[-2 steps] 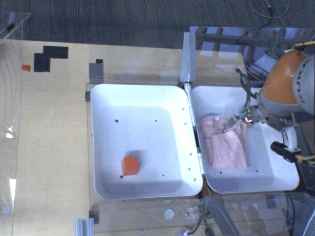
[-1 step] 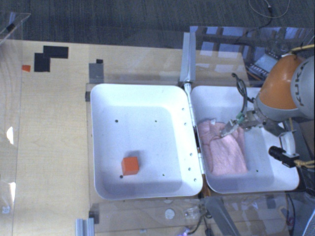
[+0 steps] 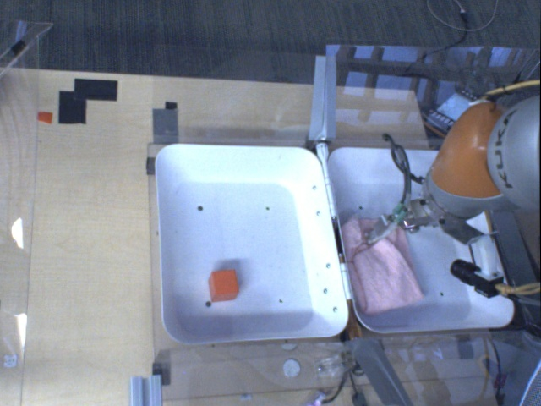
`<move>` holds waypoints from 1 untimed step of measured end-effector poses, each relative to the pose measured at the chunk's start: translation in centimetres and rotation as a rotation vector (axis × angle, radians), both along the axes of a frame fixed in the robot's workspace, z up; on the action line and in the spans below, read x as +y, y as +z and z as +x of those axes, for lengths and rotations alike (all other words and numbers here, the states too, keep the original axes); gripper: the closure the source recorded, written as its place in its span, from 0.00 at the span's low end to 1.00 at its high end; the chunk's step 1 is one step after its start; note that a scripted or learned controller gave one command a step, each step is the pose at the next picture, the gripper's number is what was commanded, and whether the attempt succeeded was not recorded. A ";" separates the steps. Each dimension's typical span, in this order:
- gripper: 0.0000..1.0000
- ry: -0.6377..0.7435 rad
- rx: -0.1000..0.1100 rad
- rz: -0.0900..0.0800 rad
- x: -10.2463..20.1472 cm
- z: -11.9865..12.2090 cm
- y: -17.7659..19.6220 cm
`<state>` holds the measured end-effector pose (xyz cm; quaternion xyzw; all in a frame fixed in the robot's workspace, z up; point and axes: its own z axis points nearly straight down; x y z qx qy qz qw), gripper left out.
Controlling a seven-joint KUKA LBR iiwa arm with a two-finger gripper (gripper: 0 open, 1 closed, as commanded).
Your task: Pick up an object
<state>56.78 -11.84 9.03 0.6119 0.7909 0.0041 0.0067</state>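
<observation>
Light wooden boards form the surface (image 3: 84,252), and two shallow white bins are placed on it side by side. Beyond its far edge a dark grey carpet (image 3: 211,15) is seen. Some black tape pieces (image 3: 84,98) and a small orange mark (image 3: 45,117) are found on the far left part of the surface.

In the left bin (image 3: 245,176) a small orange block (image 3: 224,285) is lying on the floor of the bin, near its near left corner and well apart from everything else.

In the right bin (image 3: 439,311) a pink cloth (image 3: 385,269) is spread against the left wall, from the middle of the bin towards the near side. It is crumpled at its far end.

The grey arm with its orange band (image 3: 469,155) is reaching in from the right, over the right bin. The claw (image 3: 390,224) is placed at the far end of the pink cloth, just over its folds or touching them; which of the two cannot be told. How far the claw is opened cannot be told either, and nothing is seen clearly held in it.
</observation>
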 end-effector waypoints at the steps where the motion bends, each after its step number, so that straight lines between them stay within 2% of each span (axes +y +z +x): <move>1: 0.00 0.022 -0.001 0.000 2.5 -1.0 0.0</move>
